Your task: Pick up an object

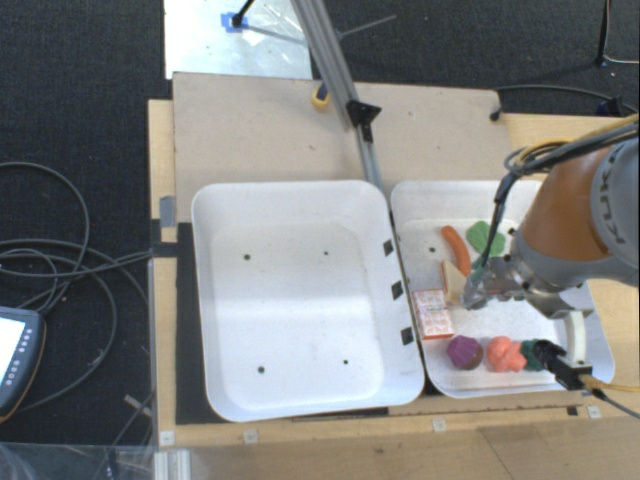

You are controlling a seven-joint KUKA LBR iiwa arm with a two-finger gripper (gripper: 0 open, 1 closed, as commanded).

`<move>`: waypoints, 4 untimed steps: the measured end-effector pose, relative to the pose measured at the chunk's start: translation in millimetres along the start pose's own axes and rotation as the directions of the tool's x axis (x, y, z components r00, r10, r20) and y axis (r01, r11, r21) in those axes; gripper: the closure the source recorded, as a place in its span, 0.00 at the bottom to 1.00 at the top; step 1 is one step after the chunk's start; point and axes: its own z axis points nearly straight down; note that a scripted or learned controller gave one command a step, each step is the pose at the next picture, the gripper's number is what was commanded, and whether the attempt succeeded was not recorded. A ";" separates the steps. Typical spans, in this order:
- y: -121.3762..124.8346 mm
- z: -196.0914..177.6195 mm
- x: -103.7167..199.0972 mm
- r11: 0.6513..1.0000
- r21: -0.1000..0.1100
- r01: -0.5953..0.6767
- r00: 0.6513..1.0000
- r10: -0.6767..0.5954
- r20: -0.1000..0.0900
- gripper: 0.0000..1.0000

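White right bin (415, 208) holds purple toy (463, 352), carrot (456, 248).

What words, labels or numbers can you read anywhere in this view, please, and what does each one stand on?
None can be read.
Small carton in the right bin: red and white print, too blurred to read.
Tablet screen at the left edge: lit, but no legible text.
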 end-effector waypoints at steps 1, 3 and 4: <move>-5.3 -53.8 -8.0 1.000 -0.004 0.000 1.000 0.000 0.002 1.00; 6.0 -131.9 -12.0 1.000 -0.002 0.005 1.000 -0.005 0.001 1.00; 9.9 -133.9 48.6 1.000 0.000 0.012 1.000 -0.012 -0.002 1.00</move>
